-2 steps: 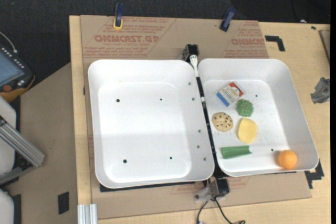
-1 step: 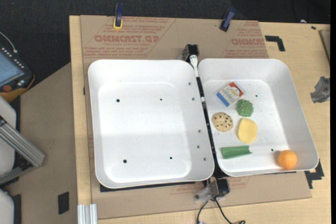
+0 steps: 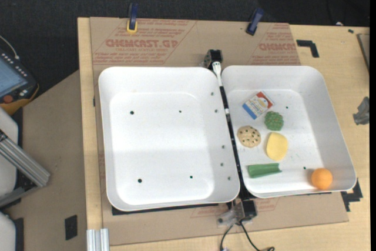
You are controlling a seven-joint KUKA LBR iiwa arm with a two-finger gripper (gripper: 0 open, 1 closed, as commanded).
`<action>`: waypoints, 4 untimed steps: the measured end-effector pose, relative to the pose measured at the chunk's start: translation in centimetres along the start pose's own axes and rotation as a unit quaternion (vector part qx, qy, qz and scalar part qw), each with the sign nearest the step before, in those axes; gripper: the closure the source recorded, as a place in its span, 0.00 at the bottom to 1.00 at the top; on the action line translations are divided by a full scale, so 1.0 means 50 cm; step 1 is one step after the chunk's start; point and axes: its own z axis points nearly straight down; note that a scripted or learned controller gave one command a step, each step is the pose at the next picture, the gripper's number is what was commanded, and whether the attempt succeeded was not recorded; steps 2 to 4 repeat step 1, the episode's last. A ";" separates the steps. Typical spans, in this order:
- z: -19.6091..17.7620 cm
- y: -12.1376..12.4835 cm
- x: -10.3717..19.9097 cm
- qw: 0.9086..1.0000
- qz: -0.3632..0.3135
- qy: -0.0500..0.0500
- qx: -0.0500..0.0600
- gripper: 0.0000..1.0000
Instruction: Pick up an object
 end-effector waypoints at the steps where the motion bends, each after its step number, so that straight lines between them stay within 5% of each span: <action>1: -0.062 0.003 0.013 1.000 -0.003 -0.002 -0.005 1.00; 4: -0.062 0.003 0.013 1.000 -0.003 -0.002 -0.005 1.00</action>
